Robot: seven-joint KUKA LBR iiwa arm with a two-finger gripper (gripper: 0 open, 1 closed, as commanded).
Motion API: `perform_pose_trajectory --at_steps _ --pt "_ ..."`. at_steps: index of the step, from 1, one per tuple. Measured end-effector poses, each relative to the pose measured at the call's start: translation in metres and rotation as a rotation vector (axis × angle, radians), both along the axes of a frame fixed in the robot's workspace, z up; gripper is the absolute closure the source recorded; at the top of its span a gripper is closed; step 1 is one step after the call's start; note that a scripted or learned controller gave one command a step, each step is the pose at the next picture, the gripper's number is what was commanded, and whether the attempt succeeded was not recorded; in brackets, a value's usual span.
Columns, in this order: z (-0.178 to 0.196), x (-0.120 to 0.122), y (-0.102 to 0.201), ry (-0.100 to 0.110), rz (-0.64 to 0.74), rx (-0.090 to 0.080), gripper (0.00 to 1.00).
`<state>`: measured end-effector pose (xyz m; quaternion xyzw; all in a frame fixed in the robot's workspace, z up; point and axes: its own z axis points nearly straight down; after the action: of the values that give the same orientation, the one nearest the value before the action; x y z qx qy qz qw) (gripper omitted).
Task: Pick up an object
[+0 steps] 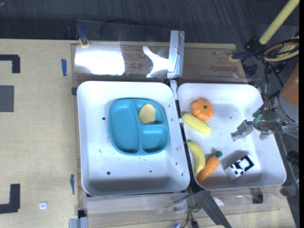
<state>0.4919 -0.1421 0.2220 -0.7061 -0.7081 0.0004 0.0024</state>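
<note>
Bench (pixel 33 141) of pale wood carries two shallow white plastic bins side by side. The left bin (pixel 95 170) holds a blue divided plastic tray (pixel 128 127), and a pale yellow lemon-shaped toy (pixel 147 113) lies in the tray's far right compartment. The right bin (pixel 242 91) holds the loose toys: a small orange plastic pumpkin (pixel 203 109) at its far left, a yellow plastic corn cob (pixel 196 124) just near of the pumpkin, a yellow plastic banana (pixel 196 156) along the left wall, and an orange plastic carrot with a green top (pixel 209 167) touching the banana's near end. A small white block with black markings (pixel 240 166) lies to the right of the carrot, near the bin's near wall. The grey arm's gripper (pixel 241 133) hangs over the right half of the right bin, its jaws pointing left and reaching towards the bin's middle; they stand over bare bin floor, apart from every toy, and nothing is between them, though whether they are parted or closed cannot be told from this slant
</note>
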Motion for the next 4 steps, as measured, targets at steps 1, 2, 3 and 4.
perform_pose_trajectory --at_steps 1,2,3,4 --pt "-0.039 0.025 0.058 0.000 0.225 0.001 0.00" --pt "-0.038 -0.010 0.109 -0.001 0.341 0.001 0.00" --pt "-0.028 -0.011 0.025 -0.006 0.385 -0.004 0.00" --pt "-0.038 -0.003 0.150 -0.002 0.662 0.002 0.00"
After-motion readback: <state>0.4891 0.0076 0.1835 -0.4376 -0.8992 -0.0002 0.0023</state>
